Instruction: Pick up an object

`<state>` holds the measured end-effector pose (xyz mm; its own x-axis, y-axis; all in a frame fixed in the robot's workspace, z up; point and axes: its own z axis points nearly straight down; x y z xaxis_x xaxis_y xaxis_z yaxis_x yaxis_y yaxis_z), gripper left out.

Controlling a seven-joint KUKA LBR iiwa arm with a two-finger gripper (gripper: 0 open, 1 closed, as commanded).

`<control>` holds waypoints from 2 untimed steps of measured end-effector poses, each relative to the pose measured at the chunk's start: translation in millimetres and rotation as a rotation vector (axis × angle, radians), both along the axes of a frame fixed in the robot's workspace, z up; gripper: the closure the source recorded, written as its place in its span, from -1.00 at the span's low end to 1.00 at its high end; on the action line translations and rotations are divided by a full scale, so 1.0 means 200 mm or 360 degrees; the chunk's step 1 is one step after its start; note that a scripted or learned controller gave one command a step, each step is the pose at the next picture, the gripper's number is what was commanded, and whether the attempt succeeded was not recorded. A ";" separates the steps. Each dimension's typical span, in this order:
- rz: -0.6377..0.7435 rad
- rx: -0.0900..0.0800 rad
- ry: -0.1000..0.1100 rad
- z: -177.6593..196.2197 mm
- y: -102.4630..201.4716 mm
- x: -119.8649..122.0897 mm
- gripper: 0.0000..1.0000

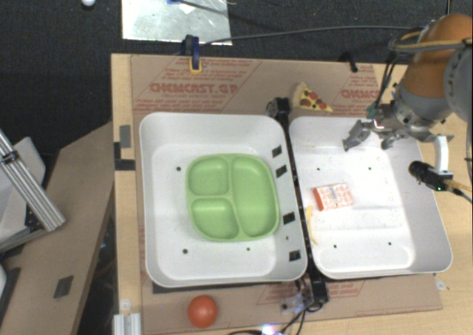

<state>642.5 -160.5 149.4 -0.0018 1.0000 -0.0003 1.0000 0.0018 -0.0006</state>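
Note:
A small red and white box [332,196] lies flat in the right bin [414,252], left of its middle. My gripper [371,136] hangs over the bin's far right part, up and to the right of the box and well apart from it. Its two fingers are spread, with nothing between them. A green divided plate [232,197] rests in the middle of the left bin [162,178].
A toy pizza slice [311,98] lies on the cardboard behind the bins. An orange-red ball [202,310] sits on the bench in front of the left bin. Black clips run along the divider between the bins. A yellowish strip [311,226] lies by the right bin's left wall.

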 end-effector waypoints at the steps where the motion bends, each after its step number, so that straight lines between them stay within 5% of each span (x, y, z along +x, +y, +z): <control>1: 0.0006 0.0000 -0.0001 -0.22 0.04 0.00 -1.00; 2: 0.0007 -0.0001 -0.0003 -0.32 0.04 0.01 -1.00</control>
